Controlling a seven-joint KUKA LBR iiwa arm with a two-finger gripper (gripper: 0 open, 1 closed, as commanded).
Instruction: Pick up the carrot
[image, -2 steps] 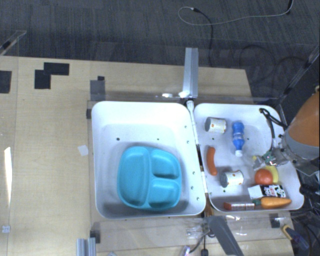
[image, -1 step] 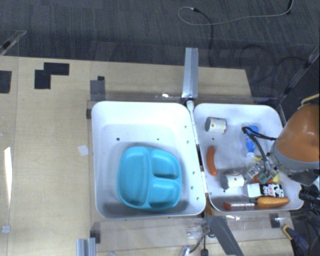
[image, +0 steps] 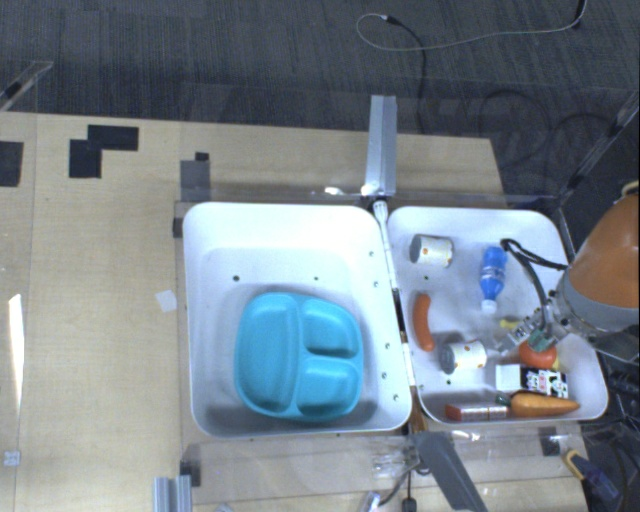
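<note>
The carrot (image: 543, 405) is orange and tapered. It lies flat along the front wall of the right bin (image: 470, 228), near the bin's front right corner, pointing right. My gripper (image: 533, 337) is low over the right side of that bin, a short way behind the carrot, and hangs just above a small red and green round thing (image: 541, 354). A white and black card box (image: 534, 380) lies between the gripper and the carrot. The carrot is apart from the gripper.
The right bin also holds a white can (image: 432, 250), a blue bottle (image: 491, 277), an orange-red sausage (image: 424, 322), a white cup (image: 465, 355) and a dark red marker (image: 478, 411) left of the carrot. A blue divided tray (image: 298, 352) sits in the left bin (image: 220, 240).
</note>
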